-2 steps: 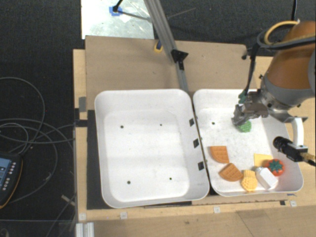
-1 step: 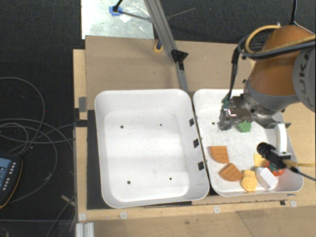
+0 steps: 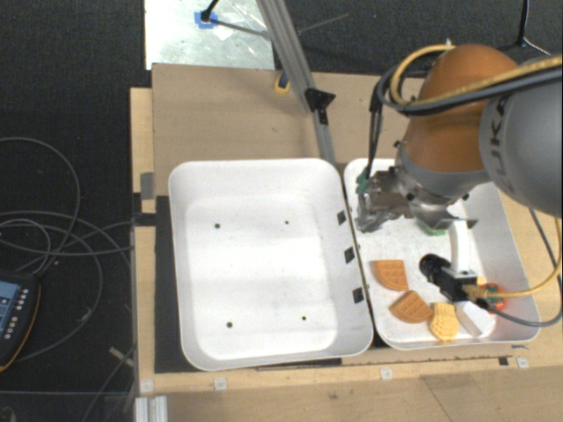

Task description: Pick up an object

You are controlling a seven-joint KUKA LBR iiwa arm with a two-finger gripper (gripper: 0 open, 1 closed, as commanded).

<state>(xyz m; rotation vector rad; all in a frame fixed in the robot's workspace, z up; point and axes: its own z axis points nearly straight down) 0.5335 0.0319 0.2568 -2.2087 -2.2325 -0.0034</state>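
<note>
My gripper hangs low over the upper left part of the right bin, close to the wall it shares with the left bin. An orange waffle-like piece lies below it in the bin. A second orange piece and a yellow piece lie near the front rim. A bit of something green peeks out from under the wrist, mostly hidden. I see nothing held by the gripper.
The left bin sits beside the right one, with black clips along the shared wall. A grey pole slants over the bench's back. Cables and a handheld pendant lie on the floor at the left.
</note>
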